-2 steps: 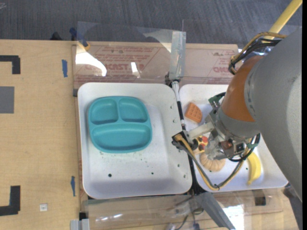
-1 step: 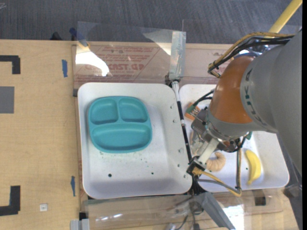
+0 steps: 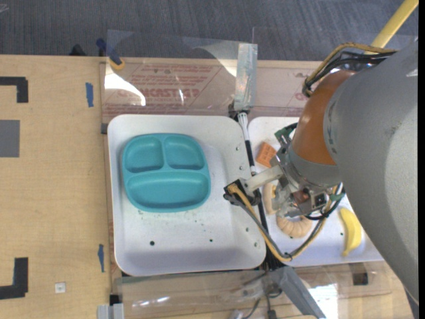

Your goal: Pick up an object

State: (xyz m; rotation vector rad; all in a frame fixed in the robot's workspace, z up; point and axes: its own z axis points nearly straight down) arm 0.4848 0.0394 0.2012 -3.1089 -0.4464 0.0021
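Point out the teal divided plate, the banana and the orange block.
teal divided plate [image 3: 165, 172]: camera view, centre ridge between compartments.
banana [image 3: 351, 233]: camera view, middle of its curve.
orange block [image 3: 265, 154]: camera view, top face.

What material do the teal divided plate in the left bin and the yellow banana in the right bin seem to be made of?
The teal divided plate looks like moulded plastic with a smooth, matte finish: uniform colour and rounded compartment ridges. The yellow banana seems to be plastic or foam, probably a toy, since its colour is very even; the view cannot settle this.

Matt teal plastic plate [image 3: 166, 173], smooth white bin [image 3: 179, 244] (lightly speckled), raw wood-look bench [image 3: 50, 178]
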